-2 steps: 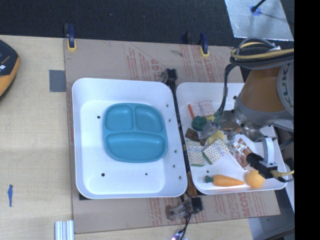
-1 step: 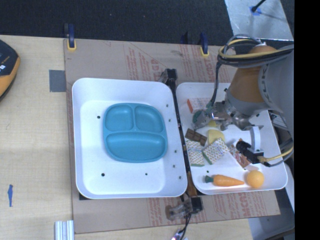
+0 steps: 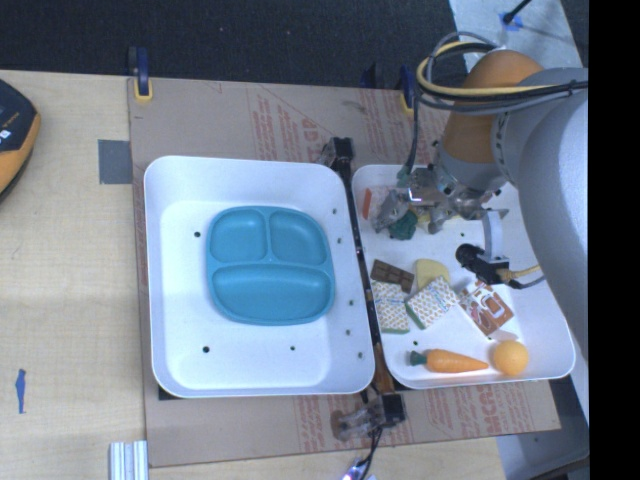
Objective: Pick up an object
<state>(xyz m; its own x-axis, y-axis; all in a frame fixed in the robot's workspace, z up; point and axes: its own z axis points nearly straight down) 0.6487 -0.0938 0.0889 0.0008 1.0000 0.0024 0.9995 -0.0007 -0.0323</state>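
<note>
Two shallow white bins sit side by side on a brown cardboard sheet [image 3: 250, 418] covering the wooden surface [image 3: 60, 298]. Nearest me, at the lower edge of the right bin [image 3: 555, 363], a toy carrot [image 3: 452, 361] lies on its side with its green top pointing left. An orange ball [image 3: 510, 357] sits just beside its tip.

Further up, two green-checked packets [image 3: 432, 301] lie touching each other. A red-and-white packet [image 3: 488, 309] lies to their right. Just above them I see a brown chocolate bar [image 3: 390, 275] and a pale yellow wedge [image 3: 432, 271] side by side.

At about the same depth, the left bin [image 3: 170, 268] holds a blue divided plate [image 3: 270, 265]. The plate lies flat near the bin's middle, with one long compartment on the near side and two smaller ones beyond.

Higher in the right bin, a dark green toy [image 3: 403, 226] rests close to the bin's left wall. A small red piece [image 3: 367, 203] lies near the upper left corner.

My gripper [image 3: 412, 208] hangs right over the green toy, close to it or touching it. I cannot tell whether the gripper is open or closed, or whether it has the toy. The grey arm [image 3: 545, 158] comes in from the right, and its orange band [image 3: 500, 73] shows above the wrist.

Farthest off, a blue clamp [image 3: 142, 73] grips the sheet's upper left corner. A yellow-and-black device [image 3: 12, 133] pokes in at the frame's left edge.
</note>
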